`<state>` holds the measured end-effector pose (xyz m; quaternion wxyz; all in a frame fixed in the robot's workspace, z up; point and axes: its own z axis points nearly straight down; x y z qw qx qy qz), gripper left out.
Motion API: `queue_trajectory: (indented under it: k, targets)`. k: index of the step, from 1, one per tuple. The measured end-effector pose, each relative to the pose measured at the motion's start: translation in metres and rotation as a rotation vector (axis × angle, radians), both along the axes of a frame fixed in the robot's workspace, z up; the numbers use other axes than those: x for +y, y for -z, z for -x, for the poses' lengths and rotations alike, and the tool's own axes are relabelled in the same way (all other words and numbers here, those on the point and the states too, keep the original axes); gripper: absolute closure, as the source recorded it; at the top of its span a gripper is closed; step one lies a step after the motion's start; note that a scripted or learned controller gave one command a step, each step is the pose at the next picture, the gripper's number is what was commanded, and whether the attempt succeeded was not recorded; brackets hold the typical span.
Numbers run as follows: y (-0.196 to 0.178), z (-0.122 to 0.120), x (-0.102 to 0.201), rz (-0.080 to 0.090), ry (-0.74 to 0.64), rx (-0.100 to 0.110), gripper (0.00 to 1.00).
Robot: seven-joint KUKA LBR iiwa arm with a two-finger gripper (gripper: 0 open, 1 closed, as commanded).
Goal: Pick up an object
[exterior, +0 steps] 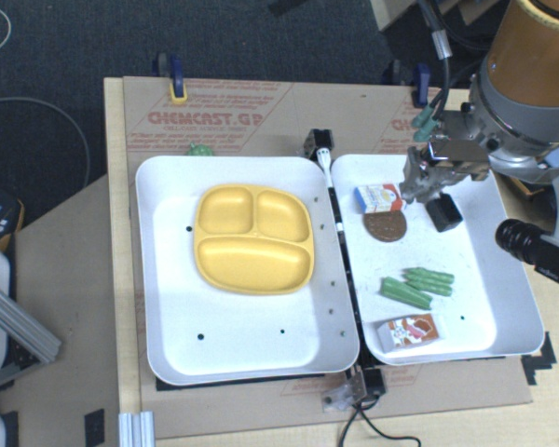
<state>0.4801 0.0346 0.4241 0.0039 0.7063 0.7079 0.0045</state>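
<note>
Our gripper (pixel 417 190) hung just above the brown disc (pixel 386 225) and small carton (pixel 378 196) at the right bin's (pixel 503 338) far end; whether it gripped anything, we couldn't tell. Nearer lay a flat packet (pixel 408 331), then green beans (pixel 417 286). We judged a centred, straight descent best.

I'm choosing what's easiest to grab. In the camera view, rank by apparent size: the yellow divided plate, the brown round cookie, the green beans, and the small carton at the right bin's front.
1. yellow divided plate
2. green beans
3. small carton and brown cookie: too alike to rank.

Dark carpet floor (pixel 121 17), brown board bench (pixel 252 115), blue clamp (pixel 176 74)
</note>
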Motion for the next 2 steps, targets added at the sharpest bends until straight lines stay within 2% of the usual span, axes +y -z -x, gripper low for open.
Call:
queue_trajectory:
  k: [1, 2]
  targets:
    - [0.117, 0.002, -0.056, 0.002, 0.009, 0.023, 1.00]
    - [0.105, 0.001, -0.056, 0.001, 0.002, 0.010, 1.00]
